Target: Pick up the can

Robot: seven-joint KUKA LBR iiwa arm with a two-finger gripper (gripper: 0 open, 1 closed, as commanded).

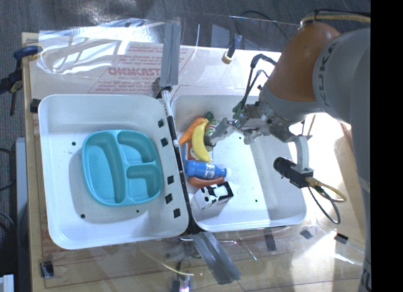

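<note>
Overhead view of the bench. Two shallow white bins sit side by side: the left bin (53,158) and the right bin (277,206). In the left bin you see a turquoise divided tray (123,166) lying flat. In the right bin, a cluster of objects lies against the wall shared with the left bin: a yellow banana (200,144) partly over an orange carrot-shaped item (191,130), a blue can (203,170) lying on its side just below them, an orange-red piece (200,183) touching the can's lower edge, and a black-and-white box (214,194) nearest the front rim. The can is your target; it rests on the bin floor, touching the banana's lower tip. The arm (321,64) enters from the right, and its gripper (217,133) sits just beside the banana, above and right of the can. You cannot tell from this view how the pincer is set, and nothing is visibly held.
</note>
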